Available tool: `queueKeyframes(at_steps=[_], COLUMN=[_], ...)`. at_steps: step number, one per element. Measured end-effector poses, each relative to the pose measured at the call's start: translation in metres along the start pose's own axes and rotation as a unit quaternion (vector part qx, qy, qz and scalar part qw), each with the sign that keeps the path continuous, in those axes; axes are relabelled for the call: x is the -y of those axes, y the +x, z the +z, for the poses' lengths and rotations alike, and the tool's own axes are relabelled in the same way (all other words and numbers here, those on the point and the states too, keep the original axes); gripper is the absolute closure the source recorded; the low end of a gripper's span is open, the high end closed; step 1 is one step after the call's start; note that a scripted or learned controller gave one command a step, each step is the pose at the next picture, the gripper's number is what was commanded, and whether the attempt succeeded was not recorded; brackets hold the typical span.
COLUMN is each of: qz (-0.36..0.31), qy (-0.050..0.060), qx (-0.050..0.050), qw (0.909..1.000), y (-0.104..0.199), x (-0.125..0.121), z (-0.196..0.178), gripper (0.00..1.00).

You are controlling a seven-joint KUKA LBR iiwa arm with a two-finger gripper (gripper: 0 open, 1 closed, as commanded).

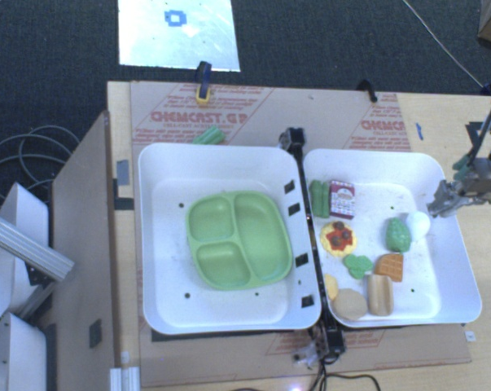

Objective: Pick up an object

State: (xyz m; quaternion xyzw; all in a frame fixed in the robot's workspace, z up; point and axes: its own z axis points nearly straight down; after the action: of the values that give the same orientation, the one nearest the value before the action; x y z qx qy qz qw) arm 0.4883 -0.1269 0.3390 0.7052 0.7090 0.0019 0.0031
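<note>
Gripper (pixel 440 200) at right bin (pixel 453 255) rim, nothing grasped; opening impossible to tell.
Toy food (pixel 367 251) packed tight in right bin: risks clipping the wall, nudging the white ball (pixel 418 223) beside the green piece (pixel 397 235), or pinching two at once. Green tray (pixel 237 239) alone in left bin (pixel 160 218). Readable: "CHEMCAST GP" on sheet (pixel 196 117) over worktop (pixel 82 218); red carton (pixel 342 199) print illegible.
</note>
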Motion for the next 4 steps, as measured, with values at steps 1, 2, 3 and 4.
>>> queueKeyframes(at_steps=[1,2,3,4], qz=[0.002,0.000,0.000,0.000], qy=[0.002,0.001,0.000,0.001], qx=[0.000,0.000,0.001,0.000], qw=[1.0000,1.0000,1.0000,1.0000], y=[-0.032,-0.035,-0.041,-0.033], x=[-0.072,-0.117,-0.154,-0.181], z=[0.029,0.054,0.051,0.071], gripper=[1.00,1.00,1.00,1.00])
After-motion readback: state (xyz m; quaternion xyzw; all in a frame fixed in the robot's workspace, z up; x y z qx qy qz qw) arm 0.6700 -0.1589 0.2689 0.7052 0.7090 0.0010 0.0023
